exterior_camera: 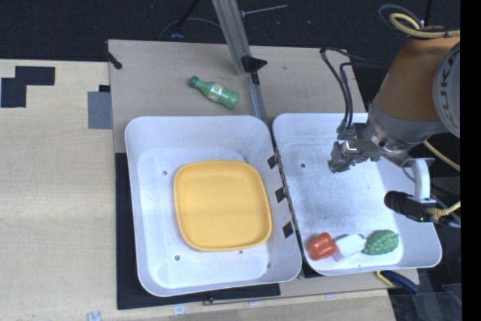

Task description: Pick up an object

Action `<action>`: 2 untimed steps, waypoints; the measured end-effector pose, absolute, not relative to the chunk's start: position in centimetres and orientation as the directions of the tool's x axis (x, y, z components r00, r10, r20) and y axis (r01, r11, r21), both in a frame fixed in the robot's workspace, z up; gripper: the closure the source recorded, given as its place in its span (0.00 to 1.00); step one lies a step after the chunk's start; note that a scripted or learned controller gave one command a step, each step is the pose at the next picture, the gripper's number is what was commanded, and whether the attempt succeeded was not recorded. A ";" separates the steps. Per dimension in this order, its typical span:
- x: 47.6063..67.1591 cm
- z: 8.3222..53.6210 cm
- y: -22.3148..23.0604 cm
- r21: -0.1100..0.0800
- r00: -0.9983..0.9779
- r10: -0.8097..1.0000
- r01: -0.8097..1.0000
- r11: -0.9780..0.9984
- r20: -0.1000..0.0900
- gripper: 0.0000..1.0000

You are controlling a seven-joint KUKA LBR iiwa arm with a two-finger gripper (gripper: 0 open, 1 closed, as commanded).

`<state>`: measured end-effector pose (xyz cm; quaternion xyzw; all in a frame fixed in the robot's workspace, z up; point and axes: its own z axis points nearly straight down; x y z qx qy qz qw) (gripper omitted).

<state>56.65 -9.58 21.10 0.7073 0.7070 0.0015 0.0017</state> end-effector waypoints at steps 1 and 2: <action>56.7 24.1 -9.6 0.002 0.001 1.000 1.000 -0.001 0.000 1.00; 56.3 24.1 -4.1 0.000 -0.004 1.000 1.000 0.004 0.001 1.00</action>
